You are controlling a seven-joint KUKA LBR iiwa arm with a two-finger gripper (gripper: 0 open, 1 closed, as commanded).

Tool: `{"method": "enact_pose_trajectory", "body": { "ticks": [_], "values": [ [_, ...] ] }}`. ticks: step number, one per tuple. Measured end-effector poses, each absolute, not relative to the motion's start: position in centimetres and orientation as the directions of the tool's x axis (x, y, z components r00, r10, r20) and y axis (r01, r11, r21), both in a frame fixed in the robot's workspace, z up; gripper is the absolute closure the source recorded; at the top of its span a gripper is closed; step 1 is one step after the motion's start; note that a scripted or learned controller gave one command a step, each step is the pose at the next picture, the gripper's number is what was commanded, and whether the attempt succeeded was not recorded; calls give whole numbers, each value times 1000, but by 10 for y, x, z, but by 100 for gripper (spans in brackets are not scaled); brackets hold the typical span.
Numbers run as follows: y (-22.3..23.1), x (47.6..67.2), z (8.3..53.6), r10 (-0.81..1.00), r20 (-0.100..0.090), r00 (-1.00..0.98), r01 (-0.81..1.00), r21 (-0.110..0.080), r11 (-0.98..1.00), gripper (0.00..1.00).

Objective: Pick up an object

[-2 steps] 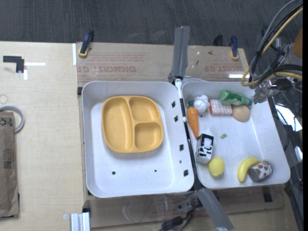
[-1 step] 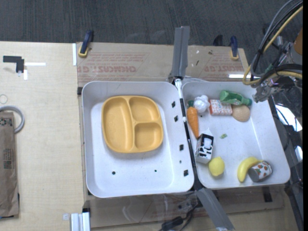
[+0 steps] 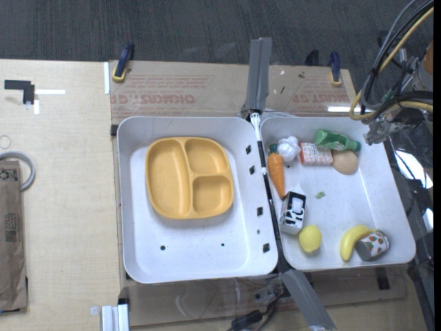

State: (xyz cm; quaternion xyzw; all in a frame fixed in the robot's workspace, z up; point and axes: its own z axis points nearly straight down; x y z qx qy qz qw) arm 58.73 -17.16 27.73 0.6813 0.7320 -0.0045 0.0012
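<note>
The right bin [image 3: 386,205] holds several small objects. An orange carrot [image 3: 276,174] lies by its left wall, with a white garlic-like piece [image 3: 288,147] above it. A red-and-white carton [image 3: 315,156], a green packet [image 3: 336,141] and a beige potato-like lump [image 3: 345,162] crowd the far side. A black-and-white box [image 3: 294,212], a lemon [image 3: 310,239], a banana [image 3: 353,240] and a small patterned can [image 3: 373,245] lie near the front. My gripper [image 3: 377,131] hangs over the bin's far right corner, above and right of the green packet, amid cables.
The left bin [image 3: 138,254] carries a yellow divided plate [image 3: 189,178]. A grey bar [image 3: 258,74] rises between the bins at the back. Yellow and black cables [image 3: 393,54] loop at the right. A brown paper bag [image 3: 10,233] lies at the bench's left edge.
</note>
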Motion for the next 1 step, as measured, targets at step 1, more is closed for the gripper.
{"method": "enact_pose_trajectory", "body": {
  "ticks": [1],
  "values": [
    [-222, 603, 257, 1000, -3, -18, 1000, -1, 18, 100]
  ]
}}
